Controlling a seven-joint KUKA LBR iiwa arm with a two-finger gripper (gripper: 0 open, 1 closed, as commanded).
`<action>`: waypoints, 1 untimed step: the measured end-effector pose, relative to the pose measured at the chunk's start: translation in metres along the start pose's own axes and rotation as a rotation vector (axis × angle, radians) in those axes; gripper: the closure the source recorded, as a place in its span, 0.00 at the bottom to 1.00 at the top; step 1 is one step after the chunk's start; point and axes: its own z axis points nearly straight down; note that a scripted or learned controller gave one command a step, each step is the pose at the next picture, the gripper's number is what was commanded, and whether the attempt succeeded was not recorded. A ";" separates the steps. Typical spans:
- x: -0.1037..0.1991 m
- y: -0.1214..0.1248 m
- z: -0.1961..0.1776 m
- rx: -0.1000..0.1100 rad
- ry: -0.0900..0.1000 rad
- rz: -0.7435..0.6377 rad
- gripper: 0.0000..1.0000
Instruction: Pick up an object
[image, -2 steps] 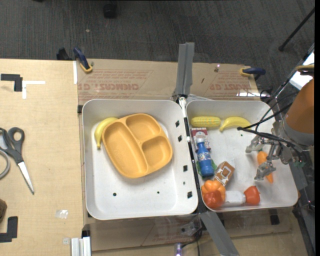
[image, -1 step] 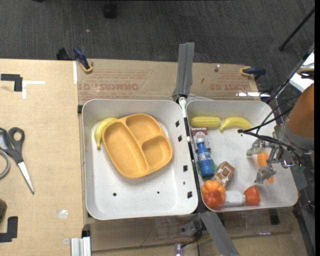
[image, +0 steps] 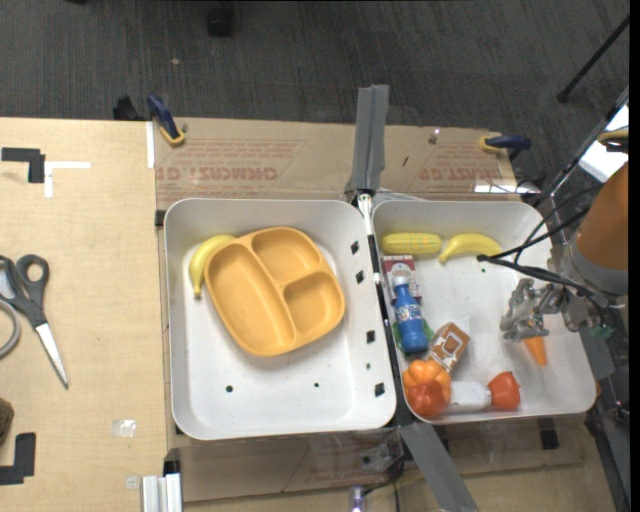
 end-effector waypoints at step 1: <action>0.000 0.000 0.000 0.000 0.000 0.000 0.00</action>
